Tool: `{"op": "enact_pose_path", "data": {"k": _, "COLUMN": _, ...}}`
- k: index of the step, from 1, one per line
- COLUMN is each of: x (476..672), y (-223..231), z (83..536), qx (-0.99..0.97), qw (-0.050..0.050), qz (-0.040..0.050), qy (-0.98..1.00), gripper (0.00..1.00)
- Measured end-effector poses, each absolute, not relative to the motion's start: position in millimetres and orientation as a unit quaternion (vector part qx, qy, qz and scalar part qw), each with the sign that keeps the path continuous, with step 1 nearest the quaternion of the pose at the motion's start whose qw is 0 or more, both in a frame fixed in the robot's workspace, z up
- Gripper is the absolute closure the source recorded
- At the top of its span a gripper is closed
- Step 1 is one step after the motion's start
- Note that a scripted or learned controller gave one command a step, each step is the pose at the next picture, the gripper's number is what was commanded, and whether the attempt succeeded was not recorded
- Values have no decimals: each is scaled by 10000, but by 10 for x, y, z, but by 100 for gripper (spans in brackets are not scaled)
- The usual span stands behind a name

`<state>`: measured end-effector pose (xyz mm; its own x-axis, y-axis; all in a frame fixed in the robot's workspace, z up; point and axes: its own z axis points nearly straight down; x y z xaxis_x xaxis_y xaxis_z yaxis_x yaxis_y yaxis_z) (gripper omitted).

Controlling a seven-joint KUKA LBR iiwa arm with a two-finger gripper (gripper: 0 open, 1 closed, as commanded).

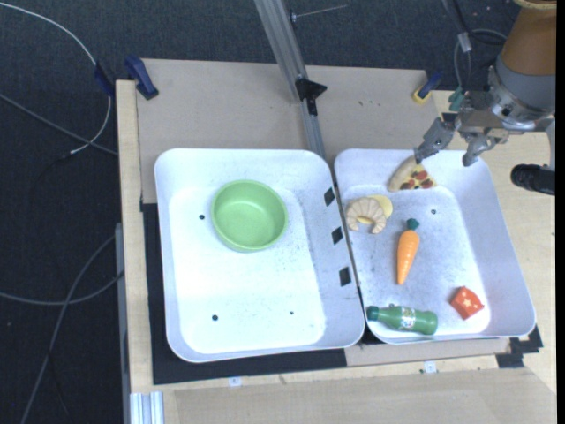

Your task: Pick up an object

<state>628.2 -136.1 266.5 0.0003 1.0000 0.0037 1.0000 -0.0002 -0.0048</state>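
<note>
Gripper (455,145): fingers spread apart, nothing between them, hanging over the far rim of the right bin (512,263); the near-left finger tip sits just above the pizza slice (410,177).
Arm (530,42): enters from the upper right, grey wrist under an orange band, tilted down and toward the left so the fingers splay outward over the bin's back edge.
Pizza slice: lies in the right bin's far corner, long axis slanting from lower left to upper right, its narrow tip toward the gripper.
Croissant (369,213): just beside the pizza slice, toward the near left, against the bin's left wall.
Carrot (406,252): mid-bin, long axis nearly along the bin's depth, green top toward the far side, pointed end toward the near side.
Red block (466,302): near right corner, well apart from the gripper.
Green bottle (403,319): lying on its side along the near wall, cap end to the left.
Left bin (177,325): holds a green bowl (250,215), upright, in its far half.
Metal post (284,42): slants down to the gap between the bins.
</note>
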Motion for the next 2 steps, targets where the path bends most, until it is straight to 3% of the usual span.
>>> {"op": "enact_pose_path", "data": {"k": 2, "x": 6171, "y": -1297, "z": 1753, "qx": -7076, "qw": 59, "qz": 30, "qy": -7066, "gripper": 0}}
